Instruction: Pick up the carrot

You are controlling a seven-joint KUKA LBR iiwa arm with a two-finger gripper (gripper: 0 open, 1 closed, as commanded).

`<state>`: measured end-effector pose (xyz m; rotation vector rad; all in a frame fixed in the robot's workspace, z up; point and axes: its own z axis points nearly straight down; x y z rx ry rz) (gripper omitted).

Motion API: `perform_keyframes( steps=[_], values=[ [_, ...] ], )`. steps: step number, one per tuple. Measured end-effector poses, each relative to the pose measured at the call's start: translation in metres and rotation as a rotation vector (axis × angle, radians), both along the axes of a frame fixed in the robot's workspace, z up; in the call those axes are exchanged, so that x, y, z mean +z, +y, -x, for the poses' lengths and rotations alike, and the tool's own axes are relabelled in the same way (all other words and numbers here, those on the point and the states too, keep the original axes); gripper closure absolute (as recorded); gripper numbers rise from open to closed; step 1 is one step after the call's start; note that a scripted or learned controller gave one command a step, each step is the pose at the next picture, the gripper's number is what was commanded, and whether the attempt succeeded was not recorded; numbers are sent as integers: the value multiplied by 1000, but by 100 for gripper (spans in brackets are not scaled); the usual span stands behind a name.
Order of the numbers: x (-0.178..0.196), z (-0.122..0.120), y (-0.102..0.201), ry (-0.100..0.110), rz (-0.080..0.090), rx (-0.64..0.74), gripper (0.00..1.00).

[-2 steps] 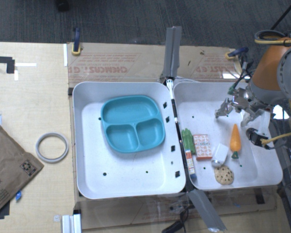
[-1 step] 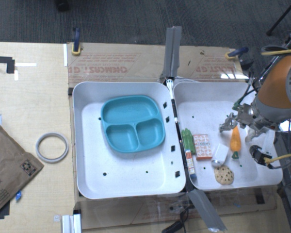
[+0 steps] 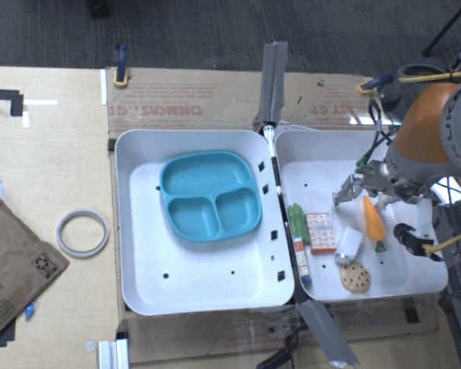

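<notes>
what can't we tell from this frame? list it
- Gripper: in the camera view it sits right above the carrot's top end; whether the carrot is actually gripped or just lying in the right bin can't be made out.
- Small box: print too small to read.
- Green item: lies along the divider, its far side hidden by the rim.
- Arm: cut off by the right edge.

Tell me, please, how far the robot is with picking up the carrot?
Done: the arm has reached into the right bin, and the gripper sits just above the top end of the carrot. In hand: the approach to the carrot; I cannot tell whether the fingers have closed on it. Left: the carrot seems to lie on the bin floor beside the cookie and small box, so a sure grasp and lift remain.
</notes>
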<state>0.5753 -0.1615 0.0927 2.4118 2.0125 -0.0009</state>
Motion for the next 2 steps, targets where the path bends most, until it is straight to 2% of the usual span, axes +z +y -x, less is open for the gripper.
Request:
perform_keyframes(
  steps=[1,2],
  values=[
    [9,0,-1,0,0,-4,100],
    [121,37,39,2,0,-51,100]
  ],
)
